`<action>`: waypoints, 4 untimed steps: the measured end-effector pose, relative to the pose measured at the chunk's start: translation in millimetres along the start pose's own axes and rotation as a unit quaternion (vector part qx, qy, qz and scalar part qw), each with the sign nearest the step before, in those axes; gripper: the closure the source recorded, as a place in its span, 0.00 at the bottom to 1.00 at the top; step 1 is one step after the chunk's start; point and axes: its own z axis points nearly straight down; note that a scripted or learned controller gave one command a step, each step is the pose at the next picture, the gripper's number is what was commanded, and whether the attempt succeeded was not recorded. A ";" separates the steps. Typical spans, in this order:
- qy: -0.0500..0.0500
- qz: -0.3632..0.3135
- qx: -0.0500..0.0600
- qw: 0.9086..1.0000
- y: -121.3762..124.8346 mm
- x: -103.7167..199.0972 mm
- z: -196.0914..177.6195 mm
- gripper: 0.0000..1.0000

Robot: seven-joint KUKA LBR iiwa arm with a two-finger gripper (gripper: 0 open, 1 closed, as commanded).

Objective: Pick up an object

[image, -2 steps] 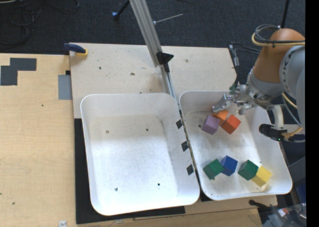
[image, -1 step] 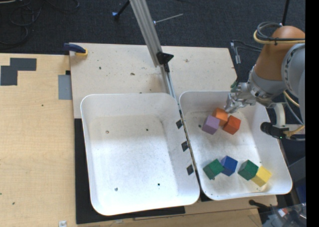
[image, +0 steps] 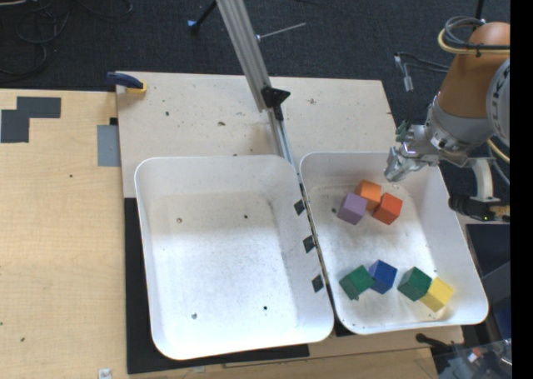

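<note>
White plastic forms both shallow bins on the worktop (image: 208, 111). The right bin (image: 466, 265) holds seven small blocks: a light orange cube (image: 371, 192), a purple cube (image: 352, 207) and an orange-red cube (image: 387, 208) touching in a cluster, then two green cubes (image: 356, 281) (image: 414, 282), a blue cube (image: 383, 276) and a yellow cube (image: 439, 294) near the front wall. The end effector (image: 398, 167) hovers just beside the light orange cube, gripping nothing; whether it is open I cannot tell.

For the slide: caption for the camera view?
Gripper poised above coloured blocks, nearest the orange block, in the right bin.
</note>
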 end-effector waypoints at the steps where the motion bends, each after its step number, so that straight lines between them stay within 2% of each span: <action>1: 0.000 0.000 -0.001 1.000 10.1 3.6 -56.5 1.00; 2: 0.000 0.000 -0.001 1.000 11.0 2.1 -105.3 1.00; 3: 0.001 0.000 0.003 1.000 4.8 54.3 -105.9 1.00; 4: 0.001 0.000 0.004 1.000 1.8 102.9 -85.0 1.00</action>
